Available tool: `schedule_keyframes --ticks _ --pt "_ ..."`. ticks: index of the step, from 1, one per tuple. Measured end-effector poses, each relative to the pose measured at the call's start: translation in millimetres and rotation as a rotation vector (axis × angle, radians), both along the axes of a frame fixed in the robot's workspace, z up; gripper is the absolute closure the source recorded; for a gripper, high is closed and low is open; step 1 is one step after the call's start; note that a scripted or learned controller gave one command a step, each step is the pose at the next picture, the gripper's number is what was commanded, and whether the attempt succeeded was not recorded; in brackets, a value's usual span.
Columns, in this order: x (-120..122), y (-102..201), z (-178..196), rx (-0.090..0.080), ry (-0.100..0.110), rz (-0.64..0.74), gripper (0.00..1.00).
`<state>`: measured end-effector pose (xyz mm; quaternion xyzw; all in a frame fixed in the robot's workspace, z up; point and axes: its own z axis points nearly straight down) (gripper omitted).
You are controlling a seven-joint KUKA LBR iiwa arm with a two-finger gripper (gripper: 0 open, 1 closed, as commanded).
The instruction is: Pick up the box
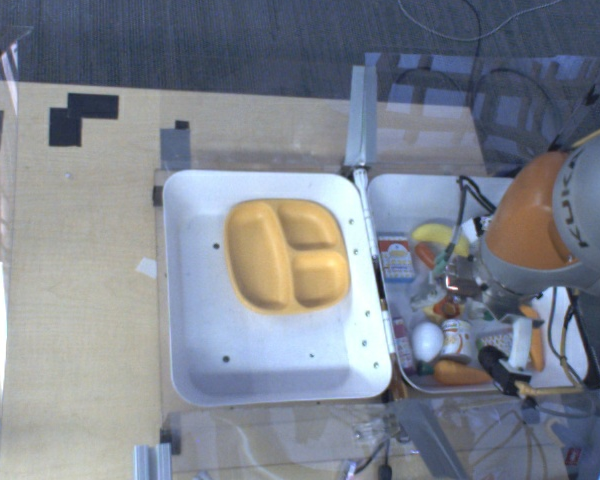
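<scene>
The camera view looks down at a slant on my arm [555,218], grey with an orange band, reaching in from the right over the right-hand white bin [385,203]. My gripper [458,286] hangs low among the clutter in that bin, and my wrist hides its working end, so I cannot tell its state, nor whether it has hold of anything. Just to its left, against the bin's left wall, lies the box [397,257], a small flat carton with red and white print, apart from the gripper and resting on the bin floor. Above the gripper sits a yellow, rounded item [432,234]. Below it lie a white egg-shaped object [427,341], a small jar with a label [457,338] just beside that, and an orange carrot-like piece [461,373] along the bin's near edge. Further right, an upright orange-and-white item [529,340] stands close to my arm. The left-hand white bin [195,268] touches the right one along a shared divider and holds a yellow plate with three compartments [285,254], lying near its middle. Both bins rest on a pale wooden desk [70,288], which carries black tape marks [80,118] near its far left corner. Cables [450,13] trail over the dark carpet beyond.
</scene>
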<state>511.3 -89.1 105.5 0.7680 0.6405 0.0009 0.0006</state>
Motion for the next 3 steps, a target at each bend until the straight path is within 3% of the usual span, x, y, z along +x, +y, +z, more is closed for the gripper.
schedule_keyframes --ticks 1,2,3 --pt "81 20 81 0.000 -0.004 -0.037 0.00" --pt "21 3 -3 0.000 0.001 -0.162 0.00" --pt "105 19 81 0.000 -0.003 -0.180 0.00"
